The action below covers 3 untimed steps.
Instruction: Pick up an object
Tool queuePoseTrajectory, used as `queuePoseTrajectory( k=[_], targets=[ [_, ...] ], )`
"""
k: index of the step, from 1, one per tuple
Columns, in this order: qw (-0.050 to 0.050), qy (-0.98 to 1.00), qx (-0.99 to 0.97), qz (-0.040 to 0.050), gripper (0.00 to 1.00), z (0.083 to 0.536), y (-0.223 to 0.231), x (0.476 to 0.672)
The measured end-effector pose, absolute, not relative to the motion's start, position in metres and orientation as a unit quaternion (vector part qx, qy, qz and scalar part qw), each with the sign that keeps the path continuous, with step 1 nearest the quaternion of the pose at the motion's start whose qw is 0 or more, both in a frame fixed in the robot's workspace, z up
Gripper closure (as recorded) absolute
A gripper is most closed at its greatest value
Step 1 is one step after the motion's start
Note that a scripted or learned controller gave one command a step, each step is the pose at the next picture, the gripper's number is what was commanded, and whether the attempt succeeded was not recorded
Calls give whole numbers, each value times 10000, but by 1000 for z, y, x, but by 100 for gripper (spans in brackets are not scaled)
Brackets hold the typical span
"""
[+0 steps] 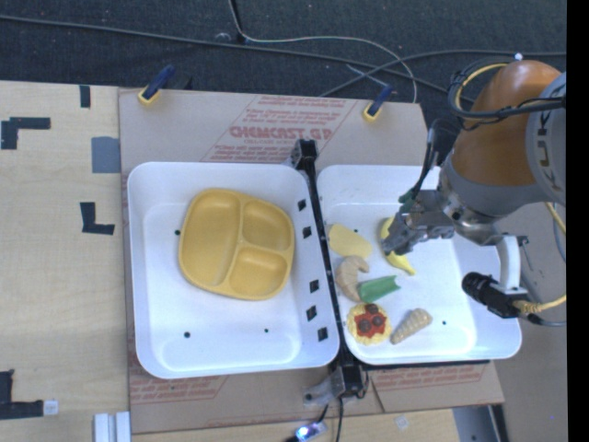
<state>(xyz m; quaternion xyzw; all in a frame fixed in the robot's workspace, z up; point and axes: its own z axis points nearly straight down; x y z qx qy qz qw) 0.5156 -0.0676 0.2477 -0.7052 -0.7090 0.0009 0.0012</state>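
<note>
Pizza toy (pixel 369 323) round with red topping, pincer (pixel 398 244) over yellow banana (pixel 401 264) (grip unclear)

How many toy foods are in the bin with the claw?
6, maybe more hidden under the claw: a pale yellow piece, a croissant, a green piece, a small pizza, a cone, and a yellow piece under the claw.

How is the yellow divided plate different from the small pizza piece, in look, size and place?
The yellow divided plate is much larger than the small pizza piece. The plate is plain yellow with three compartments; the pizza piece is yellowish with red and dark toppings. The plate lies in the left bin, the pizza piece in the right bin, beside a green piece and a cone. Both lie flat.
</note>
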Motion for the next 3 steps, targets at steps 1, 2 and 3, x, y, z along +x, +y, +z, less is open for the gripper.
queuePoseTrajectory(
  k=[1,2,3],
  targets=[
    [6,-7092,-7050,6,100,240,-9,517],
    [8,-7091,-7051,8,100,230,33,533],
    [7,-7092,-7050,9,100,217,84,547]
  ],
)
